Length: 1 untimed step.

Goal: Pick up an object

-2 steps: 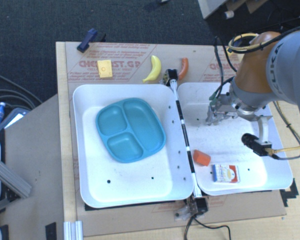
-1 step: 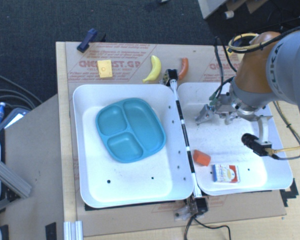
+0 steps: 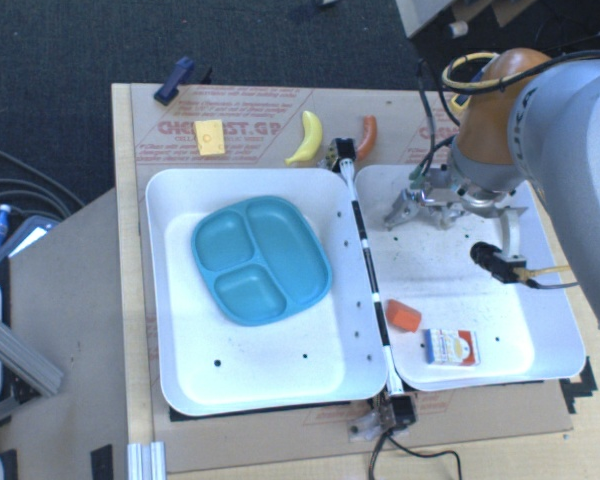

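- Nothing is lifted yet: the orange block (image 3: 404,316) and small packet (image 3: 449,347) lie in the right bin (image 3: 550,363), lower right.
- The claw (image 3: 423,211) hovers upper right, fingers spread, pinching nothing; the grasp remains.

Dark carpeted floor (image 3: 130,18) all round; brown bench top (image 3: 250,118) printed with red lettering; black cables (image 3: 20,173) coiled at left; even overhead light.

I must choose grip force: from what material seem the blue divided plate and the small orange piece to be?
Blue divided plate: likely moulded plastic, even colour, soft sheen, rounded compartments. Small orange piece: perhaps plastic or foam, matte; too small to tell.
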### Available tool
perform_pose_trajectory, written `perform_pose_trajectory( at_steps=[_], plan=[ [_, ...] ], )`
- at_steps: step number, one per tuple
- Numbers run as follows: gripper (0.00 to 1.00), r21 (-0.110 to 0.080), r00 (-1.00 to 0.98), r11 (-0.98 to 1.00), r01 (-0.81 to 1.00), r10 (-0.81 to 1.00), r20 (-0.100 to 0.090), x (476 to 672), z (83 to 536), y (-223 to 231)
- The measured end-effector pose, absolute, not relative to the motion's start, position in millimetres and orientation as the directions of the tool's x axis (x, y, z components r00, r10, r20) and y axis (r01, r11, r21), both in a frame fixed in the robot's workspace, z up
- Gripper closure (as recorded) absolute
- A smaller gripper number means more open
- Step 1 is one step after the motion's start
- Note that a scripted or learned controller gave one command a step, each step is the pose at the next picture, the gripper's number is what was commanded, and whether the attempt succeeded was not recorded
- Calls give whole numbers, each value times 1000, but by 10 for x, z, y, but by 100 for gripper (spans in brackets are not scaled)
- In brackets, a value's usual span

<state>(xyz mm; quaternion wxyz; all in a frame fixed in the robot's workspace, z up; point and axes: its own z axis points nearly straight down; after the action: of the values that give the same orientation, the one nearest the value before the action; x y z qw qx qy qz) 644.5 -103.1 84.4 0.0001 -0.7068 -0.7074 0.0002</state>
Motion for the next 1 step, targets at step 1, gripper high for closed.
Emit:
perform_pose_trajectory(
  at_steps=[1],
  plan=[
    [0,2,0,0,1000,1000,-2,6666,851,-1673]
  ],
)
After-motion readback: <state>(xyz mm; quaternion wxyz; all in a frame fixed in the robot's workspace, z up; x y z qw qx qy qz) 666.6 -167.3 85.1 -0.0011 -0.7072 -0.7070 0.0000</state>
